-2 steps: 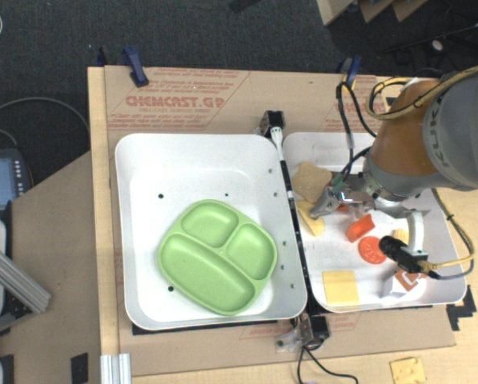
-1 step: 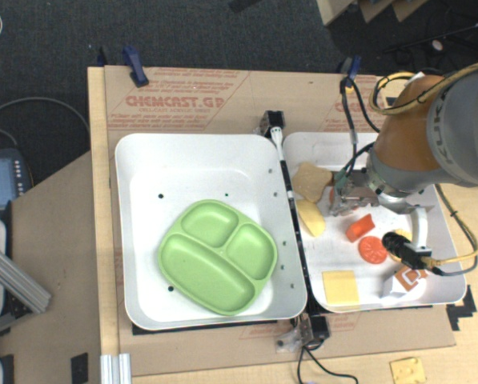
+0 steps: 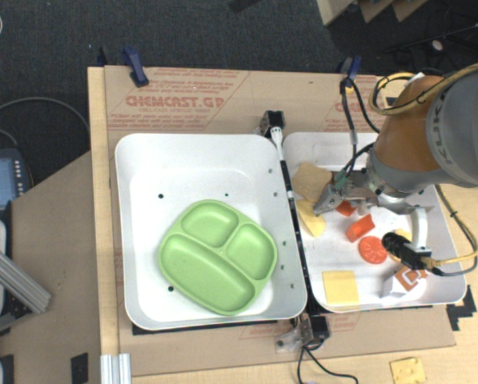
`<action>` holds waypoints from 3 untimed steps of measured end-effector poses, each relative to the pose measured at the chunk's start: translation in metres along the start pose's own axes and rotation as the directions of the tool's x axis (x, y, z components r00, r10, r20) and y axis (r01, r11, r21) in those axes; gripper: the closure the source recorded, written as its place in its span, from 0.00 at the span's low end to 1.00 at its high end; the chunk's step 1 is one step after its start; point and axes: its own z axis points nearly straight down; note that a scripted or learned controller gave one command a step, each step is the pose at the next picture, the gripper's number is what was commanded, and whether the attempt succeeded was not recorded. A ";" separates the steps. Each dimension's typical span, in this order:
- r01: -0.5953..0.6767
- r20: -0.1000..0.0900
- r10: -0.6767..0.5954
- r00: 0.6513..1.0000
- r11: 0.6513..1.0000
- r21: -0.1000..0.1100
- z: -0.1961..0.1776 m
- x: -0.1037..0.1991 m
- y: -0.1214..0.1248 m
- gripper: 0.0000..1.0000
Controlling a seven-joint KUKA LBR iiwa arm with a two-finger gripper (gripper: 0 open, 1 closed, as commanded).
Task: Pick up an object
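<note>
Green divided plate (image 3: 217, 255) lay in left bin (image 3: 134, 214), toward near side. In right bin (image 3: 443, 294): yellow square block (image 3: 339, 286) near front edge; red round piece (image 3: 373, 250) and orange piece (image 3: 360, 228) behind it; pale yellow piece (image 3: 310, 218) by left wall. Gripper (image 3: 333, 200) hovered low over right bin's far left part, near small red piece (image 3: 345, 210); fingers' state could not be told. Table (image 3: 222, 102) beyond.

Obscured and cropped items, right bin.

The arm (image 3: 431, 126) covers the right bin's (image 3: 439, 294) upper right part and runs off the frame's right edge. A small orange object (image 3: 345, 209) sits partly hidden under the gripper (image 3: 332, 198); its identity and the finger state are indeterminable.
</note>
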 end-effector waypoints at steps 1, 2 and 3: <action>0.001 0.000 -0.001 1.000 1.000 0.005 0.012 -0.020 0.024 0.00; 0.001 0.000 -0.001 1.000 1.000 0.001 0.001 -0.020 0.024 1.00; 0.000 0.000 0.000 1.000 1.000 0.003 0.002 -0.020 0.024 0.00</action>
